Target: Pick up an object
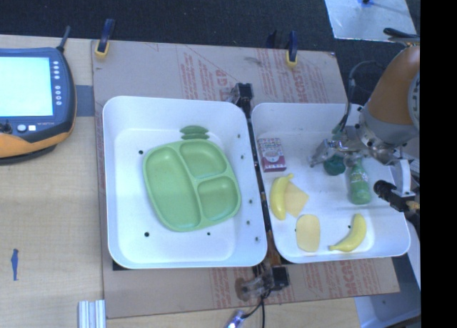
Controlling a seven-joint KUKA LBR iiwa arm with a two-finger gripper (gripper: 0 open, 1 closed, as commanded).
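My gripper (334,153) hangs low over the right bin (300,116), near its right side. A small dark green round object (333,167) sits just beneath the gripper's tip, partly covered by it. A green bottle (358,184) lies right beside it, to the right. Toward the front of this bin lie a banana (351,235), a pale yellow round piece (308,232) and a yellow fruit-shaped toy (285,196). A small red box (271,153) rests by the bin's left wall.
The left bin (125,123) holds a green divided plate (191,185). A tablet-like pendant (32,98) lies on the bench at far left. The arm's orange band (396,91) rises at the right edge, over the right bin's far right corner.
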